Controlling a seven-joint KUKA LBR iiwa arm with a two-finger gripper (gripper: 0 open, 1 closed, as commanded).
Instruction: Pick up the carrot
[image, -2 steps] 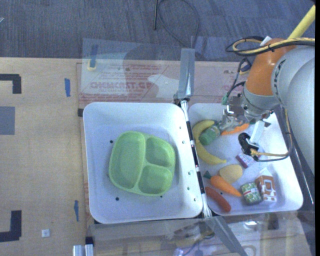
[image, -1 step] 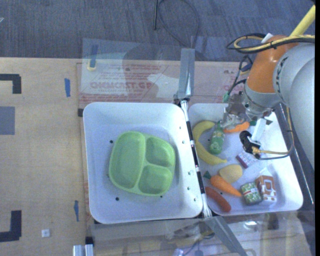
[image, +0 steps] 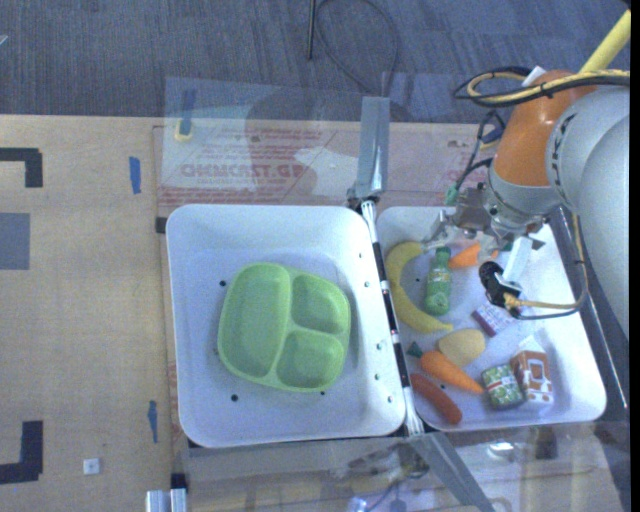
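An orange carrot (image: 451, 372) lies tapered in the right bin (image: 583, 385), near its front, between a potato (image: 460, 345) and a red pepper-like piece (image: 437, 398). My gripper (image: 462, 228) hangs over the back of the same bin, well behind the carrot. A small orange piece (image: 464, 256) shows just below the gripper, beside a green bottle (image: 438, 282). Whether that piece is held or only lies under the gripper is unclear.
A yellow banana (image: 405, 290) curves along the right bin's left wall. A green can (image: 501, 387), a red box (image: 534, 374) and a purple packet (image: 491, 320) sit at the front right. The left bin (image: 195, 250) holds a green divided plate (image: 285, 326). A black cable (image: 500, 290) dangles near the wrist.
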